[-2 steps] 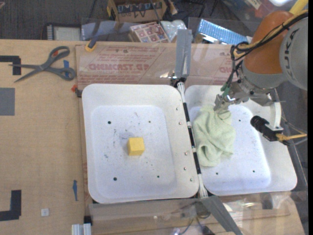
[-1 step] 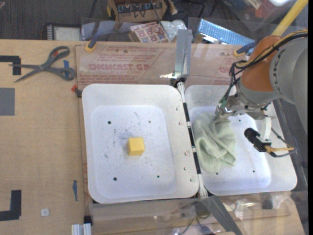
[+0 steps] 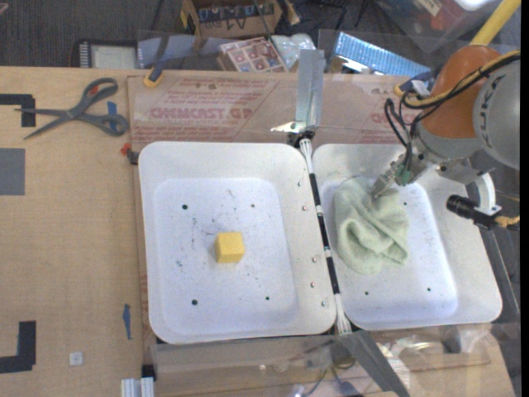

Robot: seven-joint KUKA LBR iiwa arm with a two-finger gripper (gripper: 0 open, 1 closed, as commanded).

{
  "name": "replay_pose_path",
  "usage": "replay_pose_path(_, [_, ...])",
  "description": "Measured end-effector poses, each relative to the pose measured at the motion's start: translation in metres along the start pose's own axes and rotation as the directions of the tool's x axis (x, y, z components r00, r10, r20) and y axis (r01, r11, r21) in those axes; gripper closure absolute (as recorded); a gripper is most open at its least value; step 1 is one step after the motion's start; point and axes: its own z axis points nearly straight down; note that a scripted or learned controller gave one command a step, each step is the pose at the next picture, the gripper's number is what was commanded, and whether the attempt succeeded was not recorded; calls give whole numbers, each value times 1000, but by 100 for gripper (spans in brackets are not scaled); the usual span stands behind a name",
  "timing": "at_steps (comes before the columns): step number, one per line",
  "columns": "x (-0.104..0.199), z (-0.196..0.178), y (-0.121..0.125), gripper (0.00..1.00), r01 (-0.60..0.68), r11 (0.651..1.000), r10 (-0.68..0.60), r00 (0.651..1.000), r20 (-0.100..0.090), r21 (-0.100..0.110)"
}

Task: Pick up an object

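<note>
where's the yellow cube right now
The small yellow foam cube sits alone near the middle of the left white bin, across the divider from the pale green cloth.

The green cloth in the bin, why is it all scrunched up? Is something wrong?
The pale green cloth lies crumpled in a heap in the right bin, not flat. The end effector is at its top edge. The yellow block sits slightly askew in the left bin.

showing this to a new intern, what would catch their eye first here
Probably the grey arm's orange band at the upper right, with its gripper down at the top edge of a crumpled pale green cloth in the right bin. Next, the small yellow cube alone near the middle of the left bin. Scissors lie on the bench at the upper left.
</note>
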Motion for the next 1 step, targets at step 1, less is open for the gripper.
replay_pose_path(1, [-1, -11, 1, 100, 0, 1000, 0, 1000, 6, -4])
